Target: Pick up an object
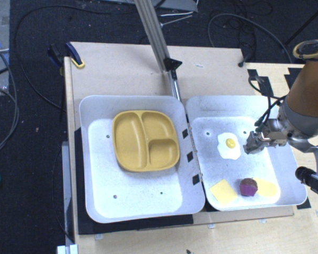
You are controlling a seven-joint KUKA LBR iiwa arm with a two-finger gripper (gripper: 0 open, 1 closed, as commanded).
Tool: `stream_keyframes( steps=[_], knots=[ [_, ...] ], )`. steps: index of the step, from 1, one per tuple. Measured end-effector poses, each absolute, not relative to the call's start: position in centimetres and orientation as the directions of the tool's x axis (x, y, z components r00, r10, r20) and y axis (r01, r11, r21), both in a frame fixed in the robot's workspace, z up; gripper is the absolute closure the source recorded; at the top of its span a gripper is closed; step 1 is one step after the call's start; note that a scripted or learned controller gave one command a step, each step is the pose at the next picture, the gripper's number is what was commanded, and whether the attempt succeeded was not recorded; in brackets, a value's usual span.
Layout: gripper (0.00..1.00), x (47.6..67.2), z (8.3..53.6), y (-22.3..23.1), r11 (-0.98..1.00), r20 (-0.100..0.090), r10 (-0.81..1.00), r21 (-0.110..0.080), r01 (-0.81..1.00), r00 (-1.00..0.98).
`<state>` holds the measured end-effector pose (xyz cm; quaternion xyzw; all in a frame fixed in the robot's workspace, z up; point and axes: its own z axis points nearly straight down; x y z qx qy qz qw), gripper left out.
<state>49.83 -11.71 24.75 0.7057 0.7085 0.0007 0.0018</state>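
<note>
The gripper (253, 143) hangs low over the middle of the right bin (286, 197), just beside the fried egg (229, 145), likely lining up a grab. Whether it is spread or pressed together, I cannot tell. Along the bin's near edge lie two cheese slices (223, 191) and a purple ball (248, 187). The left bin (95, 194) holds a yellow divided plate (146, 140).

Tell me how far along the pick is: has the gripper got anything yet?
Done: the arm has reached over the right bin, its gripper beside the fried egg. In hand: nothing visibly gripped. Left: the egg, purple piece and yellow slices all lie on the bin floor; the sectioned plate sits in the left bin.
</note>
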Motion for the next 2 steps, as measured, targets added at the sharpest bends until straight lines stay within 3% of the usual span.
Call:
stream_keyframes(
  steps=[1,2],
  knots=[
    [1.00,51.1,24.4,-6.0,0.006,0.000,1.000,0.001,1.000,-0.006],
    [1.00,50.9,25.0,-1.0,0.007,0.000,1.000,0.001,1.000,-0.007]
  ],
)
